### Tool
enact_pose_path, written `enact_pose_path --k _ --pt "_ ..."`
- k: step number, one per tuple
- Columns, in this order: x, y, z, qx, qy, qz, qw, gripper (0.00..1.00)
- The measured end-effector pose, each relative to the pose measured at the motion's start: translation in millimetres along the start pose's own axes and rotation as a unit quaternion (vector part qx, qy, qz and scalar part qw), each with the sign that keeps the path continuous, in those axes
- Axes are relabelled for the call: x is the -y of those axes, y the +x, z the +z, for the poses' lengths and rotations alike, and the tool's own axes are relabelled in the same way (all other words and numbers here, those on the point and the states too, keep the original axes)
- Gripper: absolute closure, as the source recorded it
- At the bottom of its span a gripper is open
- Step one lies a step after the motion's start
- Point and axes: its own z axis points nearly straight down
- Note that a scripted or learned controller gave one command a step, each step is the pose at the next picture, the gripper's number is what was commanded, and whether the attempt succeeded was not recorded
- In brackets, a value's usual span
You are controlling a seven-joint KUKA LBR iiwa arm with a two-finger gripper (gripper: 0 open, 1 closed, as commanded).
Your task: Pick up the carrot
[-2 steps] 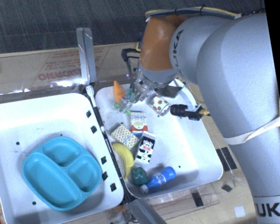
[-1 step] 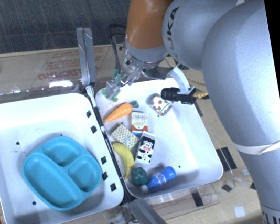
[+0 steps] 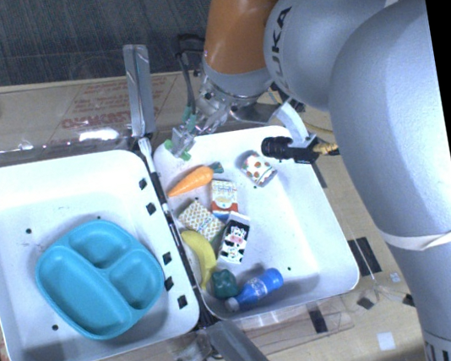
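Note:
The orange carrot [image 3: 190,180] lies in the right bin [image 3: 307,230], near its upper left corner, pointing left toward the divider. My gripper [image 3: 182,141] hangs just above it, over the bin's top left rim, with its green-tipped fingers close together and nothing between them. The carrot lies free below and slightly right of the fingertips.
Below the carrot lie small cartons [image 3: 223,195], a checked packet [image 3: 198,218], a cow-print carton [image 3: 234,242], a banana [image 3: 199,252], a dark green object [image 3: 223,284] and a blue bottle [image 3: 255,288]. A small can [image 3: 258,168] sits right of the carrot. The left bin holds a blue divided plate [image 3: 98,276].

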Motion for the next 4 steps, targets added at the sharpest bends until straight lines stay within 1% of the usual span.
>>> enact_pose_path --k 1,2,3,4 --pt "0 0 0 0.0 0.0 0.0 1.0 0.0" --pt "39 -43 29 -0.001 0.001 -0.007 1.0 0.0" --pt "59 -39 30 -0.002 0.002 0.023 0.9997 0.0" --pt "44 -58 121 0.003 -0.005 -0.05 0.9987 0.0"
